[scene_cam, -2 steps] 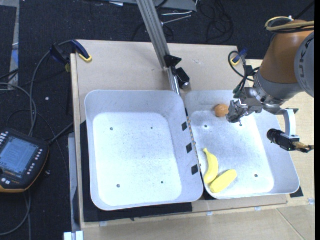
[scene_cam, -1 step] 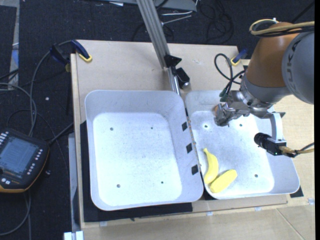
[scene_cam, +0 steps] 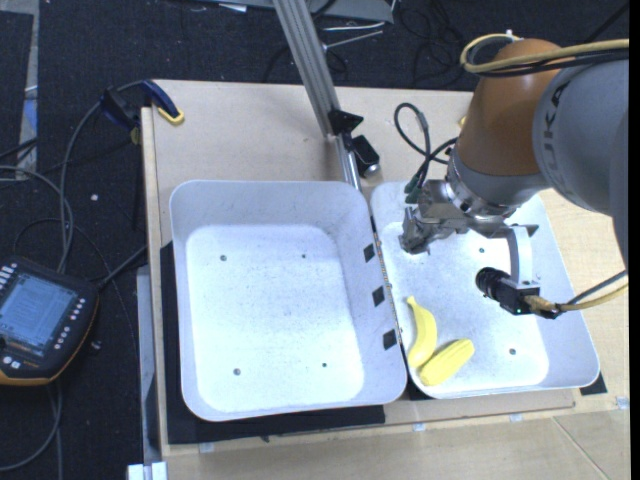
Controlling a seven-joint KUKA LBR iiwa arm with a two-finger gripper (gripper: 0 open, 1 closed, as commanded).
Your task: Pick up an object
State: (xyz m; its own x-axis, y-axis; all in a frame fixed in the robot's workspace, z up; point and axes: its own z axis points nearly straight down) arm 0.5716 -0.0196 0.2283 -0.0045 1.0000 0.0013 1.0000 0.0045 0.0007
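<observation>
A yellow banana [scene_cam: 422, 330] lies in the right bin [scene_cam: 560, 353] near its front left corner. Touching it on the right is a second yellow piece [scene_cam: 445, 361], shorter and blunt. My gripper [scene_cam: 416, 238] hangs over the back left part of the same bin, well behind the banana and apart from it. Nothing shows between its dark fingers. The arm's orange band and grey wrist cover the bin's back right area.
The left bin [scene_cam: 270, 298] sits beside the right one, sharing a raised middle rim with black clips. A slanted metal rail [scene_cam: 315, 68] rises behind the bins. A cable with a black connector [scene_cam: 505, 290] dangles off the wrist over the right bin.
</observation>
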